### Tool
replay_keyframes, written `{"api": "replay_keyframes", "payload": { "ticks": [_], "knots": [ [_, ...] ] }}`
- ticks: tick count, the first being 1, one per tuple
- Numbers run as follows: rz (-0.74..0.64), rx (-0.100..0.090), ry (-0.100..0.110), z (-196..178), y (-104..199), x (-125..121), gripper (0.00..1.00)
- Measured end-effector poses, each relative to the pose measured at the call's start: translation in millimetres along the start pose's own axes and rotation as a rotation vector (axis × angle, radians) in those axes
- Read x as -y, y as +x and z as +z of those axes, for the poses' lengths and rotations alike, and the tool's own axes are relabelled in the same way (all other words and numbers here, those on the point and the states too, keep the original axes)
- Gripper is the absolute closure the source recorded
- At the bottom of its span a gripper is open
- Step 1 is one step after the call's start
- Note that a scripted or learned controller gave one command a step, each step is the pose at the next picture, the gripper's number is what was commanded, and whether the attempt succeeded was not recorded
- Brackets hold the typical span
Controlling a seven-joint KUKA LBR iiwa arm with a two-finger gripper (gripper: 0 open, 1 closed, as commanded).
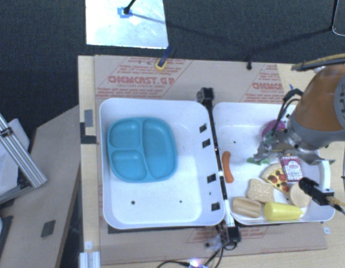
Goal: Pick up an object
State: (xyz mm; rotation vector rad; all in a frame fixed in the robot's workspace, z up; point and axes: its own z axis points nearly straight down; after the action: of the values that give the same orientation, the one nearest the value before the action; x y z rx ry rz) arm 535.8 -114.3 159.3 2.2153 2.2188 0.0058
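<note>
Toy food in the right bin [239, 121] looks light and rigid; hot dog [228, 167] easiest across its middle; end effector [266, 149] state unclear.

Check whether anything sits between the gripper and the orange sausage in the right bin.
Nothing visible does. The gripper is low in the right bin, and the orange sausage lies to its left by the bin's left wall, with bare white floor between them. The cracker and bread roll lie nearer the front edge, off that path.
</note>
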Motion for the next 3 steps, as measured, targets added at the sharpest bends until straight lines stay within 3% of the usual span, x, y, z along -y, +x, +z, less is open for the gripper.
{"api": "replay_keyframes", "payload": {
  "ticks": [1,2,3],
  "knots": [
    [-0.001,0.000,0.000,-46.4,-3.8,4.1,1.00],
    [-0.002,-0.001,0.001,-66.5,-4.1,2.4,1.00],
    [-0.007,-0.004,0.007,-56.3,49.7,13.1,1.00]
  ]
}}
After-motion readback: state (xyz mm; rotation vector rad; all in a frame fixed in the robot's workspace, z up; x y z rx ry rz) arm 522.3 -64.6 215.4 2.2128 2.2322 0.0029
